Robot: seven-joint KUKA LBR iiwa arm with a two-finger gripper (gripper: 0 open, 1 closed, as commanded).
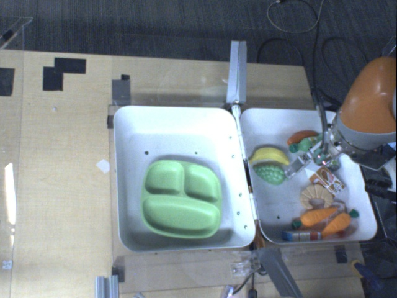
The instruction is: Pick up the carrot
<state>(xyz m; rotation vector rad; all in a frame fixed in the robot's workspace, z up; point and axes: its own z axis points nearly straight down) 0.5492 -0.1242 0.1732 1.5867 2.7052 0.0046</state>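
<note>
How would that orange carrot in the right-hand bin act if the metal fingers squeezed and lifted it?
The carrot looks like a smooth, glossy toy, so it is probably stiff and light, and may slip from a loose pinch. Its rounded, tapering body suggests it could roll or pivot if nudged. It lies against a second carrot and a marker, so those may shift with it.

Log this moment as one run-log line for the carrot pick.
task: pick carrot | gripper: over right bin, beside yellow toy | carrot: lying at bin's near edge, not held

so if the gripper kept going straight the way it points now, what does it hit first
Likely the green bumpy toy beside the yellow one; the gripper points left at it, though height is unclear.
</note>
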